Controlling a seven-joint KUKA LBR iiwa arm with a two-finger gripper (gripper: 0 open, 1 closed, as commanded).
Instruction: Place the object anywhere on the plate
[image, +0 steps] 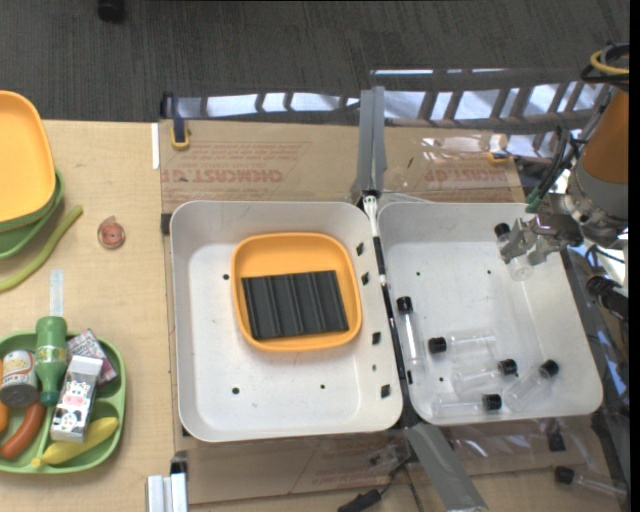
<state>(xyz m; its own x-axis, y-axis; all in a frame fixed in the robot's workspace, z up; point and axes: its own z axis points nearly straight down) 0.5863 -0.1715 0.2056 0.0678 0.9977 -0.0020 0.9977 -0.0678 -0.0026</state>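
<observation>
You see the gripper (522, 243) above the right white bin (580, 395), apparently pinching a clear plastic vial with black cap (513, 248). The square orange plate (296, 255) lies well apart at nine o'clock, bearing a dark ribbed insert (296, 304).

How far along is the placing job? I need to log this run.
Nothing looks done: the orange plate in the left bin bears a dark ribbed insert, no vial. In hand: the gripper hangs over the right bin. Left: the clear vials lie there, waiting to be picked and placed.
</observation>
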